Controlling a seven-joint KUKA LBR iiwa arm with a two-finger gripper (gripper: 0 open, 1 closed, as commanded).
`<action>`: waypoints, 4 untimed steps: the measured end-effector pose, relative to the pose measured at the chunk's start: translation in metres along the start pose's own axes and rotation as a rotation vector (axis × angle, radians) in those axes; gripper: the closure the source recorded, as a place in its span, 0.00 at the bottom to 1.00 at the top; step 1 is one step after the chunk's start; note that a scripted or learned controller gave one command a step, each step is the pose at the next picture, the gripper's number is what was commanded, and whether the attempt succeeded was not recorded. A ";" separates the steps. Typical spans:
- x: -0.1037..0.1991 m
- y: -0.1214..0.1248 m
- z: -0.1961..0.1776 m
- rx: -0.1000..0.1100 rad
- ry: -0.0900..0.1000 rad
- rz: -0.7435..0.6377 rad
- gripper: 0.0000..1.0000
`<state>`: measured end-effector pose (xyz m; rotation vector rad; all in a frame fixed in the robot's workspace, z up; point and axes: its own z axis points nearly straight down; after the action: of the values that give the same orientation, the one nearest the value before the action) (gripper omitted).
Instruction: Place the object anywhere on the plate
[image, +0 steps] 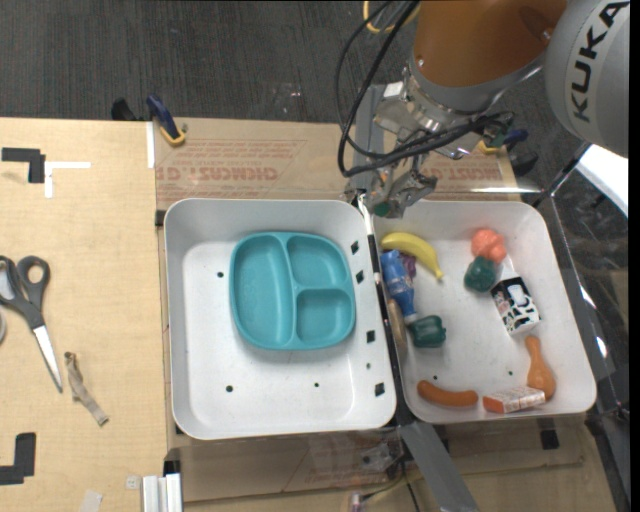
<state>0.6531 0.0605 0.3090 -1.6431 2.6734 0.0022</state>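
Arm hovered over the right bin's (560, 400) back left corner; nothing sat on the plate (293, 290) yet.
The hand (392, 200) hung just above the banana (412, 248), likely the pick; a clean descent and lift over the divider seemed needed. Cables blurred it, so whether it was clenched could not be told.

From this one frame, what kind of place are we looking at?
Probably a robotics lab pick-and-place bench, not a kitchen. A KUKA arm hangs over two white bins; toy food such as a banana fills the right bin, a teal divided plate sits in the left; scissors lie on the bench.
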 end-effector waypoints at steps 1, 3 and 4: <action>-0.012 0.026 -0.043 0.002 -0.002 -0.231 1.00; -0.088 0.091 -0.068 0.000 -0.002 -0.221 1.00; -0.033 0.079 -0.127 -0.001 -0.002 -0.819 1.00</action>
<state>0.5971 0.1249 0.4361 -2.5704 1.7976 0.0028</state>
